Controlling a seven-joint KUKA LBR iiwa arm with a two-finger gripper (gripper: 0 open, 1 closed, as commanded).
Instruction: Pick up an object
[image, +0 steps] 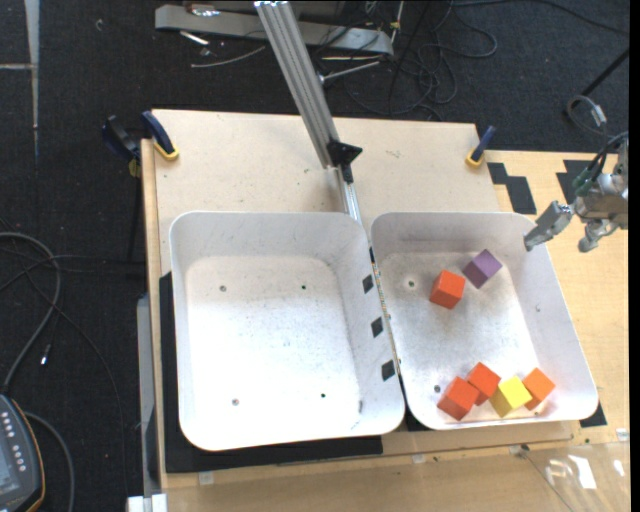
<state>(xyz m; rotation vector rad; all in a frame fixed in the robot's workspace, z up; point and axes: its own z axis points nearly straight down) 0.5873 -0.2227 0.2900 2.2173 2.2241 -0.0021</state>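
The end effector (572, 228) is hovering with fingers spread apart, gripping nothing. A small purple cube (484, 267) and orange cube (448, 290) are sitting left of it, slightly lower, inside the right white bin (560, 320).

Purple cube (483, 267), yellow cube (512, 394)

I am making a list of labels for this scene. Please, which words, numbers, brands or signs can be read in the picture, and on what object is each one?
No text can be read.
The cubes in the right bin, such as the purple cube, have plain faces.
The black marks on the bin divider are plain patches, not letters.
The device at the lower left corner shows rows of small buttons, too small to read.
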